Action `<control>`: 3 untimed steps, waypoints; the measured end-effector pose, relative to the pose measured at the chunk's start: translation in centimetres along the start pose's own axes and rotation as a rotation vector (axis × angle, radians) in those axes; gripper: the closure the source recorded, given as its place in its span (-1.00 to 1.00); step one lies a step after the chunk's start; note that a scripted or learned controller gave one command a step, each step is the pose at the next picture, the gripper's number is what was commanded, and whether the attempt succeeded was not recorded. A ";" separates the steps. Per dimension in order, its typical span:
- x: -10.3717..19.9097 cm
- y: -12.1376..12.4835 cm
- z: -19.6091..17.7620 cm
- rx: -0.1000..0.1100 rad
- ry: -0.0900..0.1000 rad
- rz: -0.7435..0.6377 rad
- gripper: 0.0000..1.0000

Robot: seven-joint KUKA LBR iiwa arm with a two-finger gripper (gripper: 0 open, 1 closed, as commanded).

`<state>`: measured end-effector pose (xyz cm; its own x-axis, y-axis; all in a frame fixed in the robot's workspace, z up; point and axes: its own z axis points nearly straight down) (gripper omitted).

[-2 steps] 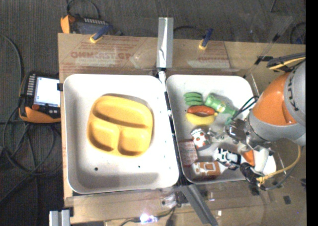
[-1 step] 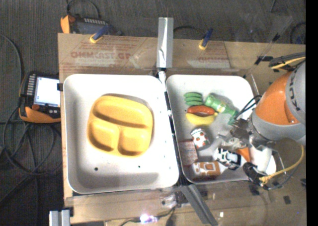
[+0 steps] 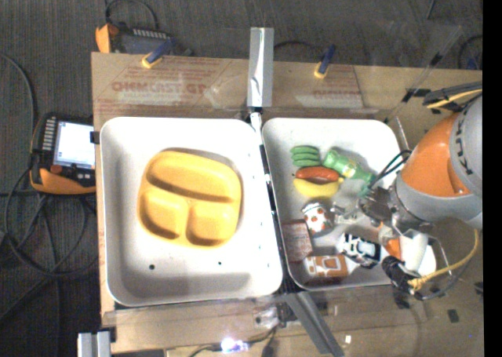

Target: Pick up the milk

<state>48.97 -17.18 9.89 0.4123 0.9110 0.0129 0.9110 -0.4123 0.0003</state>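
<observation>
**Approach phase: arm sitting over the right bin, no grasp confirmed**

Arm is reaching in from the right, and the gripper (image 3: 369,210) is hanging low over the right bin (image 3: 274,191), mid-clutter. Can't tell if the claw is released or clenched; the wrist is blocking it.

Best guess for the milk (image 3: 360,249): the small black-and-white carton near the bin's front edge, just below the gripper and beside the brown box (image 3: 325,267). Nothing is showing between the gripper's tips, so I'm not calling it held.

Next move is calling for a shift toward the front edge, then a descent square over the carton, clear of the box. The yellow tray (image 3: 190,197) in the left bin (image 3: 118,214) isn't involved.
</observation>
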 end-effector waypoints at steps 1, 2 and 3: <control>4.3 -2.6 0.1 -0.017 -0.029 -0.004 -1.00; -0.2 -0.6 -7.0 0.003 -0.017 0.025 -1.00; 6.8 -3.0 0.0 -0.008 -0.012 -0.148 -1.00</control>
<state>49.01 -9.75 10.00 0.2735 0.9619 -0.0002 0.9618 -0.2735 0.0090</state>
